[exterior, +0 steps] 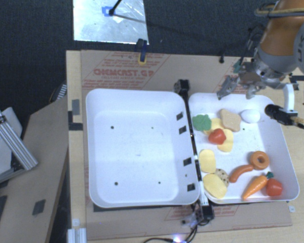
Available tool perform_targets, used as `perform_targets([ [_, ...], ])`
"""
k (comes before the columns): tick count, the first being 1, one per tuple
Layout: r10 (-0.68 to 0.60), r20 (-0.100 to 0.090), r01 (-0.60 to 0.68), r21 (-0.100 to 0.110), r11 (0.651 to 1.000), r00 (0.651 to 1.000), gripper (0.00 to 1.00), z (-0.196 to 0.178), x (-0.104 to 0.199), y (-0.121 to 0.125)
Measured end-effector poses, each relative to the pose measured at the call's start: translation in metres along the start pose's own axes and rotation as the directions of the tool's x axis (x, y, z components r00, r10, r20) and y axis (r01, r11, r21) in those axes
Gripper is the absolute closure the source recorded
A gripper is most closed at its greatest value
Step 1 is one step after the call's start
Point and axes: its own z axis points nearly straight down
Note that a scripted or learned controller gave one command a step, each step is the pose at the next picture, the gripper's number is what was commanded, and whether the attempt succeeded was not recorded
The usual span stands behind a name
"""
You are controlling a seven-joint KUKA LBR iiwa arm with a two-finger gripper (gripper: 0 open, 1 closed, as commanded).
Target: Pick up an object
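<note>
The right bin [286,151] holds toy food: a green broccoli [202,121], a bread slice [231,119], a white egg [251,116], a red tomato [218,135], a donut [259,160], a sausage [239,172] and a carrot [255,186]. My gripper [238,90] hangs over the bin's far edge, above and behind the bread slice and egg. It is open, and nothing sits between its fingers.
The left bin [137,146] lies beside the right one, with black clips [183,116] along the shared edge. Yellow pieces [208,161] and a second red piece [274,188] lie near the right bin's front. A foil sheet [110,13] sits at the back.
</note>
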Motion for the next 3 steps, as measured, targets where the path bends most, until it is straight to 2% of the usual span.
perform_targets([
  [1,-0.008,-0.003,0.008,-0.006,1.0,1.0,0.0,-0.047,0.064,0.009],
  [2,-0.009,-0.004,0.009,-0.005,1.0,1.0,0.0,-0.079,0.138,0.021],
  [3,-0.005,-0.001,0.005,-0.005,1.0,1.0,1.0,-0.088,0.132,0.021],
])
